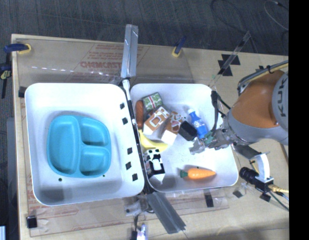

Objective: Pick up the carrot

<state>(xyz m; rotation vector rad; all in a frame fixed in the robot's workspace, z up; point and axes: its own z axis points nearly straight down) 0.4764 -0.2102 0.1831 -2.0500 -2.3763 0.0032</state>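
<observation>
1. Grey two-finger gripper (pixel 198 146) is seen over the right white bin (pixel 222 181); finger state cannot be told.
2. Orange carrot with green top (pixel 197 173) lies just nearer than the gripper, apart from it.
3. Long axis runs left-right.

- Light is even and fairly bright, seemingly from above; the white bins (pixel 74 96) come out close to washed out, their inner walls hard to tell from their floors.
- Shadows are soft and short: a faint grey one lies under the blue tray (pixel 78 145), another along the left bin's lower rim.
- A pale glare streak runs across the clear sheet on the surface (pixel 69 69) near its far edge.
- Focus is mildly soft throughout; small labels are unreadable.
- The dark floor (pixel 69 9) looks grainy.
</observation>
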